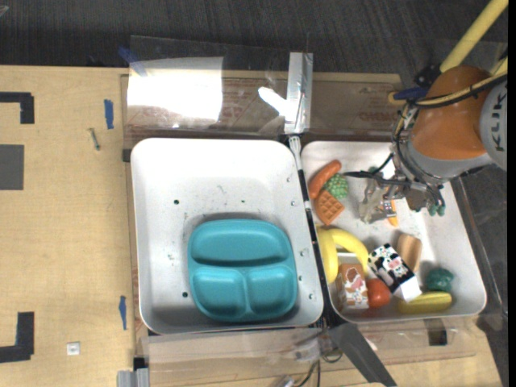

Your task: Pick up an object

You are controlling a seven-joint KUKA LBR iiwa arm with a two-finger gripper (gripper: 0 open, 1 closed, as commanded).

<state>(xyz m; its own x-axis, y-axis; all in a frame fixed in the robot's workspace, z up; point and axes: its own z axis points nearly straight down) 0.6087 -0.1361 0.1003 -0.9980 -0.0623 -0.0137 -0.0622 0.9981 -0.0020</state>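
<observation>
My gripper (379, 201) hangs over the upper middle of the right bin (472, 248), below the arm's orange band (451, 123). Just left of it lie an orange carrot (325, 174), a green leafy toy (338, 187) and a waffle piece (329, 207). Lower down in the same bin are a banana (339, 244), a black-and-white cow-patterned toy (388, 263), a tan wedge (409, 250), a small printed carton (350, 287), a red tomato (378, 293), a yellow piece (426, 301) and a dark green toy (439, 280). A small orange spot shows by the gripper tip.
The left bin (161, 184) holds a teal divided plate (240, 269) in its lower half. A clear plastic sheet (210, 95) and a metal divider post (298, 91) stand behind the bins. Yellow and blue cables (419, 95) trail from the arm at the upper right.
</observation>
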